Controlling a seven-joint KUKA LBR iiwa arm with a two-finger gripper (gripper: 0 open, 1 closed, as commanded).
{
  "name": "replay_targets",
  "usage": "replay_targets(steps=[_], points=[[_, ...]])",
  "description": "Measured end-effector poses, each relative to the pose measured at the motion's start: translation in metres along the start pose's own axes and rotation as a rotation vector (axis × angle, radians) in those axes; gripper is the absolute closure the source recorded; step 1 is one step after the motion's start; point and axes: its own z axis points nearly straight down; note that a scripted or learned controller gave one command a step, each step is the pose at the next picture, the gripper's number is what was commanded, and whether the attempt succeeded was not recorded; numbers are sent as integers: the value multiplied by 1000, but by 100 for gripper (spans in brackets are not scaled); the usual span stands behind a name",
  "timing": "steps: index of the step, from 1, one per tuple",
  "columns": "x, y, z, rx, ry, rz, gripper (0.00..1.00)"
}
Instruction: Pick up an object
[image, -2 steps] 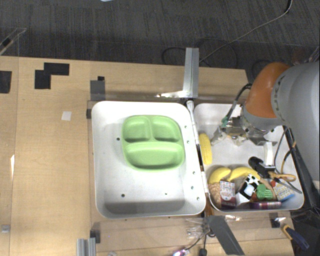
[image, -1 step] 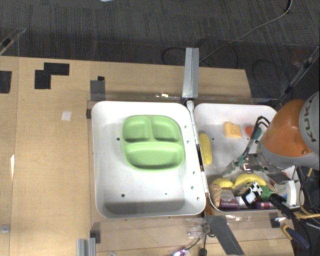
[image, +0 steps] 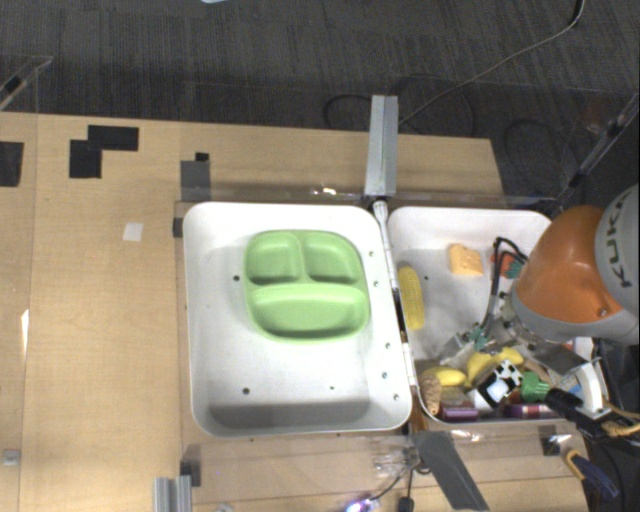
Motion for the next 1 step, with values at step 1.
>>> replay_targets(steps=[1], points=[[-35,54,4,13,8,324,0]])
